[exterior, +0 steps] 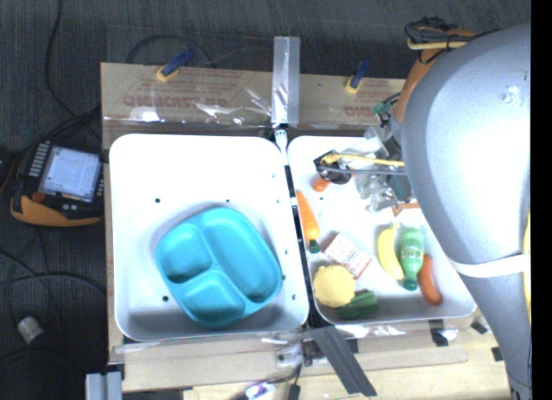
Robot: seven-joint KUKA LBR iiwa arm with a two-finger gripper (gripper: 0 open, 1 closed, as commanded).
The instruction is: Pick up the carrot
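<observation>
Although several toys crowd the right bin [304, 296], the carrot [307, 221] is easy to single out: a slim orange piece lying against the bin's left wall, just beside the divide between the two bins, its long axis running roughly along that wall. A small green tip seems to sit at its lower end, near the yellow round fruit [333, 285].

Judging by its look, the carrot is a light, rigid plastic toy with a smooth, possibly slippery skin, and its taper means a pinch near the thin end could squirt it out. The thicker middle looks like the safest place to take hold, with the closing direction set across its width. The wall is a concern: there appears to be little room on that side, so the program may nudge the carrot instead of straddling it.

The end effector [379, 184] sits toward the back of the right bin, under the bulky grey arm [466, 157], well apart from the carrot. Whether it is apart or together cannot be told, since the arm hides much of it.

A small red-and-white box [348, 253] lies near the carrot's lower end, not touching it as far as can be seen. The left bin [138, 165] carries a blue divided plate [219, 264].
</observation>
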